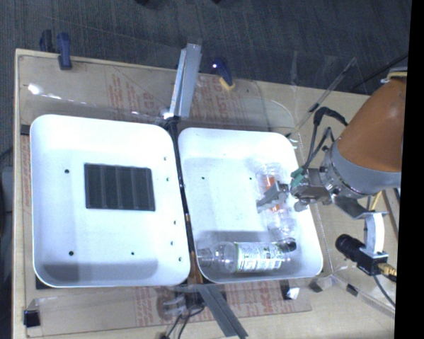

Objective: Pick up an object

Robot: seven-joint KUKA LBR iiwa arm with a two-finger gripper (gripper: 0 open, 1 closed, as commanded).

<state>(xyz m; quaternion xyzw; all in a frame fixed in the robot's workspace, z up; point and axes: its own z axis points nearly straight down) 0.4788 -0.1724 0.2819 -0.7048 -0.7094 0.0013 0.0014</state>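
In the right bin (217, 201), a clear plastic bottle with an orange patch (268, 177) lies near the right wall. My gripper (276, 197) reaches in from the right and sits low over this bottle's lower part. A second clear bottle with a printed label and a dark cap (244, 258) lies on its side along the bin's front wall. A dark grey ribbed rectangular block (119, 187) lies flat in the middle of the left bin (52, 242).
The arm's orange band and grey wrist (372, 149) hang over the bench just right of the right bin. Cables and a black fitting (356, 252) lie beside that bin. A metal bar (183, 79) stands behind the bins' shared edge.
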